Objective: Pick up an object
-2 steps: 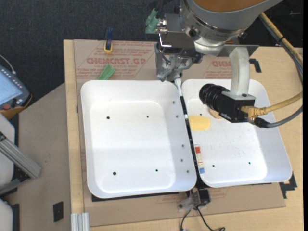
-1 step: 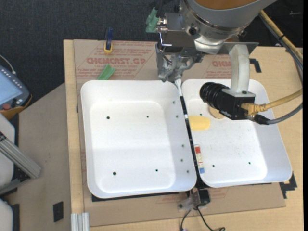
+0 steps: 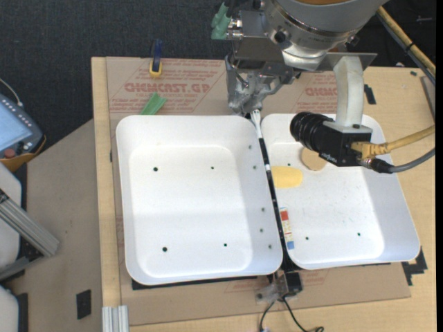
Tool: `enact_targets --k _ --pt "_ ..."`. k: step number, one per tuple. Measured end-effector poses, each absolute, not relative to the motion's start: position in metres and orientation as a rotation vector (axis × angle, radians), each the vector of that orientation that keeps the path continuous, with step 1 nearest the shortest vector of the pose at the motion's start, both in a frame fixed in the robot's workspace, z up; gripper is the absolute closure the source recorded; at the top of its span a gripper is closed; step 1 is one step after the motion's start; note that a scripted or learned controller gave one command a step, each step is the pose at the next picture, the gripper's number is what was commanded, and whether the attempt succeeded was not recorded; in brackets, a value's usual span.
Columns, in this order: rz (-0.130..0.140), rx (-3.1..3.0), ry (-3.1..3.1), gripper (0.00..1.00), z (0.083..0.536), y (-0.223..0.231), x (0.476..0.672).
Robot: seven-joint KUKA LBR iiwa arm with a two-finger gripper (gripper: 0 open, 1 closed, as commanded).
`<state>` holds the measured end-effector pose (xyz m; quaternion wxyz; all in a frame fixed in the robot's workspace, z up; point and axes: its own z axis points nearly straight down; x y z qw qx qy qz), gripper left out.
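My gripper (image 3: 248, 108) hangs over the back rim where the two white bins meet. A long thin stick (image 3: 271, 185), black and white with a red and blue label near its front end, lies along the seam between the bins. Its far end sits right under the gripper, and whether it is gripped is unclear. A yellow lump (image 3: 287, 178) rests in the right bin (image 3: 387, 220), near that bin's left wall. Behind it a tan round piece (image 3: 311, 162) is partly hidden by the robot's own hardware.
The left bin (image 3: 138, 241) stands beside the right one on a cardboard sheet. A green scrap (image 3: 154, 104) and a blue and yellow clamp (image 3: 156, 62) lie on the cardboard behind the left bin. A small black clip (image 3: 291, 282) sits at the front edge.
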<state>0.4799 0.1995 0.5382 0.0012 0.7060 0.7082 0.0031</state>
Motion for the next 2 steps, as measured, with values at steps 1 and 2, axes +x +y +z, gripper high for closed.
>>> enact_targets --k 1,2 --pt "0.014 2.215 2.223 1.0 0.549 0.2 0.48" --pt "0.018 2.213 2.223 1.0 0.559 0.201 0.481"
